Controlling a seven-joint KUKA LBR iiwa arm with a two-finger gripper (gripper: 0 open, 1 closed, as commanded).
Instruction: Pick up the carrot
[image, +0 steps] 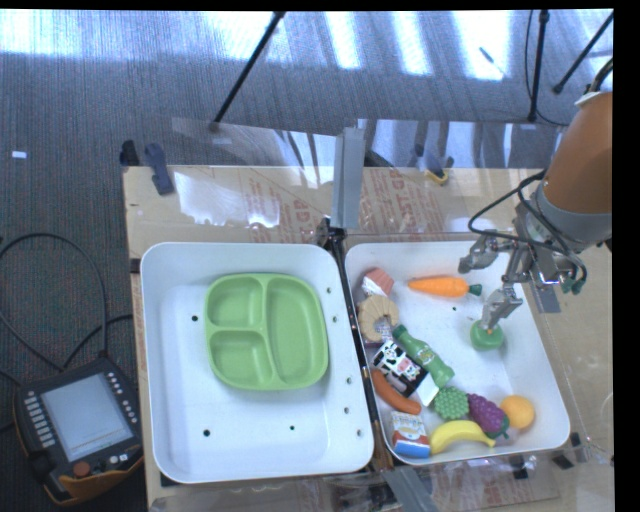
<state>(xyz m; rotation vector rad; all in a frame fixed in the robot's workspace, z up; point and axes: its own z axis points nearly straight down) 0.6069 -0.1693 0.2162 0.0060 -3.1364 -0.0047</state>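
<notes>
The carrot (440, 287), orange with a green tip, lies on its side near the back of the right bin (545, 370). My gripper (522, 301) hangs over the right bin's right side, to the right of the carrot and a little nearer the front. It is open, and nothing shows between its fingers. The left fingertip (497, 303) stands just above a small round green toy (487, 336). The carrot is apart from the gripper, with bare bin floor between them.
The right bin also holds a round biscuit-like toy (379, 316), a green bottle (424, 358), a cow-print carton (398, 366), an orange-red sausage (397, 395), grapes (486, 411), a banana (461, 434) and an orange (517, 411). A green divided plate (267, 330) lies in the left bin (175, 400).
</notes>
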